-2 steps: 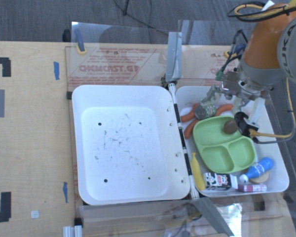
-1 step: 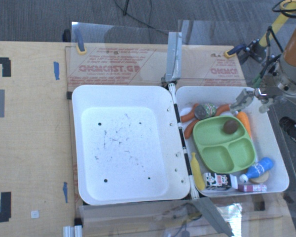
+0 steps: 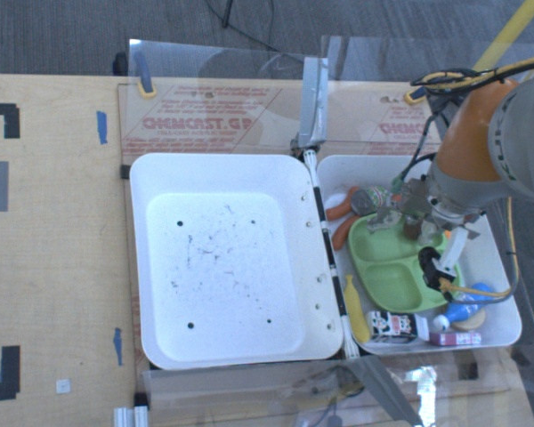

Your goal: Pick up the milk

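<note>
The milk (image 3: 392,325) is a small carton with a black-and-white cow pattern. It lies on its side at the front of the right bin (image 3: 505,326), just below the green plate. My gripper (image 3: 408,219) hangs over the back part of that bin, above the green plate's far rim and well behind the milk. The grey arm with its orange band (image 3: 470,140) reaches in from the right.
A green divided plate (image 3: 393,274) takes up the middle of the right bin. Orange carrot-like pieces (image 3: 342,221) lie at its left, and a yellow banana (image 3: 358,314) sits beside the milk. A blue item (image 3: 467,308) and a pink-and-white box (image 3: 456,337) lie at the front right. The left bin (image 3: 222,256) stands alongside.
</note>
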Motion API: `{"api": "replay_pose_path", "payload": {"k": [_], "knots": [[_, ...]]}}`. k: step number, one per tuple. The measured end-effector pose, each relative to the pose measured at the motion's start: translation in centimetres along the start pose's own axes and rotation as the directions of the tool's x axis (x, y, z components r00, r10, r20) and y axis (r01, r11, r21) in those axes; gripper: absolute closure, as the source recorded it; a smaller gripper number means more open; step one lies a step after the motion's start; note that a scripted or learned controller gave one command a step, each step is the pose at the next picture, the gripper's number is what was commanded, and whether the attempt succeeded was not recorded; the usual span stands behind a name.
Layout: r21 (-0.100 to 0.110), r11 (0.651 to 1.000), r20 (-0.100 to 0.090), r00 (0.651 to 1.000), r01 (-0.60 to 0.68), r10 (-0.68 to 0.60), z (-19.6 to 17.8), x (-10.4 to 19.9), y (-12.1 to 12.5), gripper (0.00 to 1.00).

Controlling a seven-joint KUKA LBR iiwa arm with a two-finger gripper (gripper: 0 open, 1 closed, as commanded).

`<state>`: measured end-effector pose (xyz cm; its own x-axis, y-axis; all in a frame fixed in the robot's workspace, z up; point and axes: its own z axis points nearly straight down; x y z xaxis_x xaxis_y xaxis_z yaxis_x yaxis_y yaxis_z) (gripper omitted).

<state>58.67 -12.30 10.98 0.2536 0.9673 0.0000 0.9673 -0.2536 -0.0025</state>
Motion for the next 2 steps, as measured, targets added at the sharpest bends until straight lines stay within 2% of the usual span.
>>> {"api": "replay_pose_path", "payload": {"k": [1,2], "knots": [[-0.005,0.995,0.002,0.995,0.1,-0.1,-21.0,0.1,7.1,0.0],[-0.002,0.965,0.001,0.965,0.263,-0.263,-10.3,-5.6,6.1,0.0]]}}
